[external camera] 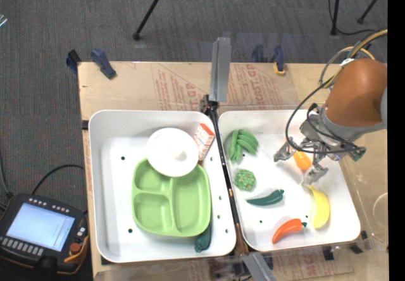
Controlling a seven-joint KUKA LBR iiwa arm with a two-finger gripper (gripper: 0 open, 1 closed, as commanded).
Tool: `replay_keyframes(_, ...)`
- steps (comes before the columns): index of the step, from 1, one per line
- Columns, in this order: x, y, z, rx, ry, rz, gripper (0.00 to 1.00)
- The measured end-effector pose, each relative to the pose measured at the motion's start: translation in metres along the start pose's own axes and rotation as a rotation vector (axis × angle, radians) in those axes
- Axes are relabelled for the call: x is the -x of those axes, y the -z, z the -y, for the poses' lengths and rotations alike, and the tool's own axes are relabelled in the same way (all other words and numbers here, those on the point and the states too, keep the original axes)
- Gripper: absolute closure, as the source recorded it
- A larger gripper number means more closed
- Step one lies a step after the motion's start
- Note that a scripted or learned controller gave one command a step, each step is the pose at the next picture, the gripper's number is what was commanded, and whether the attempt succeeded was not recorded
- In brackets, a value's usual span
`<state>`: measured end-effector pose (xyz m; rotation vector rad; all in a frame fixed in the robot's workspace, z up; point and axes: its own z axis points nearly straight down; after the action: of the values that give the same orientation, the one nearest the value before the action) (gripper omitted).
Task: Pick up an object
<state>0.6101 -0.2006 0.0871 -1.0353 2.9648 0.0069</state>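
Observation:
My gripper (298, 164) hangs over the right bin (272, 124), near its right side, with its two fingers spread apart. A small orange piece (302, 161) lies between them, and the fingers are not closed on it. Just below the gripper lies a yellow banana (320, 207). An orange-red pepper (288, 230) sits at the bin's front. Further left are a dark green pepper (266, 197), a round green knobbly piece (245, 179) and green pea pods (242, 142).
The left bin (107, 166) holds a green divided tray (171, 200), a white round plate (173, 151), a small orange and white carton (204, 137) and a dark green item (202, 242). A grey post (220, 74) stands behind the bins. Cables loop above the wrist.

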Motion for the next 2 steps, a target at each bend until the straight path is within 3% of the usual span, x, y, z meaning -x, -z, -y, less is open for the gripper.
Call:
replay_keyframes(1, 0.0014, 0.0102, -0.0006, 0.001, -0.001, 0.003, 1.00)
replay_keyframes(2, 0.0013, 0.0097, -0.0008, 0.002, -0.002, 0.003, 0.00)
